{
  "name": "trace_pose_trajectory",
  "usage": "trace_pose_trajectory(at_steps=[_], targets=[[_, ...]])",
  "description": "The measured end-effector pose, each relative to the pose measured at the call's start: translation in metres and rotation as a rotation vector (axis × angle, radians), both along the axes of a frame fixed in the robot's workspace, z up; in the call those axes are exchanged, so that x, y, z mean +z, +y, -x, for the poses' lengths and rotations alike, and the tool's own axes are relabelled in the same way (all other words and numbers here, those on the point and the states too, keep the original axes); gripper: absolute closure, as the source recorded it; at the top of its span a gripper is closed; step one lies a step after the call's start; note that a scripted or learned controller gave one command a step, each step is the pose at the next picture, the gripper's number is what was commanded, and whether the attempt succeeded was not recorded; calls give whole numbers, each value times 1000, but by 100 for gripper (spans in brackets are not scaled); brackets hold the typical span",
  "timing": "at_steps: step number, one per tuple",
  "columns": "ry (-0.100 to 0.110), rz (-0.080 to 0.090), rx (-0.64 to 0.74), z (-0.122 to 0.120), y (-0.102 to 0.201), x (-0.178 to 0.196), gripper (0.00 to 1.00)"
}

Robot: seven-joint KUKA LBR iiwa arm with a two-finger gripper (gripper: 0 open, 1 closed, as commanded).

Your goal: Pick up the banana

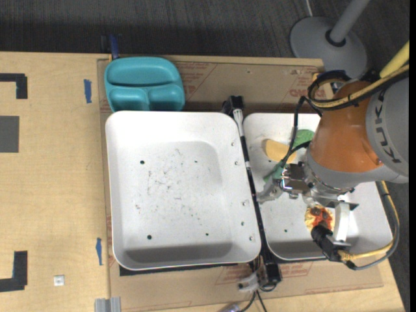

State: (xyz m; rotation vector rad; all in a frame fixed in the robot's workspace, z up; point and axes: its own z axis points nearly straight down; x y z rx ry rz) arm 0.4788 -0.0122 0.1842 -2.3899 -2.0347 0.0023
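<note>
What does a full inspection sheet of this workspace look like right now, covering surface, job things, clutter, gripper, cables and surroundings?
Surface: two white bins side by side on a cardboard-covered bench; left bin scuffed with dark specks.
Job's things: banana, yellow, in the right bin, partly hidden by the arm.
Clutter: green item beside the banana; red-orange item under the wrist; teal tray behind the left bin.
Gripper: gripper low over the right bin, finger state unclear.
Cables: black and yellow cables along the arm.
Surroundings: grey stand base on dark carpet.
</note>
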Motion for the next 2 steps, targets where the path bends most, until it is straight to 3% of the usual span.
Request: trace_pose_trajectory(at_steps=[1,2], targets=[[-3,1,104,0,73,4,0],[1,0,304,0,145,-59,0]])
